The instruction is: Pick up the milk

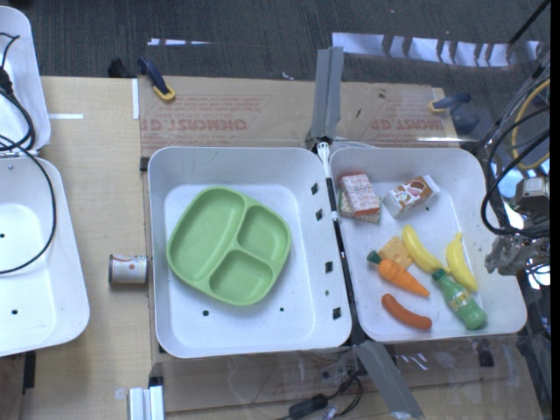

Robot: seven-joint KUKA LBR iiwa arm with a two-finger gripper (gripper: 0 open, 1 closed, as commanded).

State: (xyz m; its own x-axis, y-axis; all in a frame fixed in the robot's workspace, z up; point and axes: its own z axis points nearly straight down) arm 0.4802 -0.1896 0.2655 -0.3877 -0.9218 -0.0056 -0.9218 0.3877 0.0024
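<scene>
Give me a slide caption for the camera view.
Gripper at right bin's edge; milk untouched inside.

Milk (410,194) beside carton (359,196), right bin (477,169)

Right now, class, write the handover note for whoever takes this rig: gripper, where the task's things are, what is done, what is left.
Gripper: at the right bin's right rim, above the bananas; nothing seen in it.
Milk: a small carton lying in the right bin's far part, beside a brown carton. Carrot, sausage and green bottle lie nearer.
Left bin: holds a green plate.
Done: nothing yet; milk not lifted.
Left: move to the milk, grasp it, lift it.
</scene>
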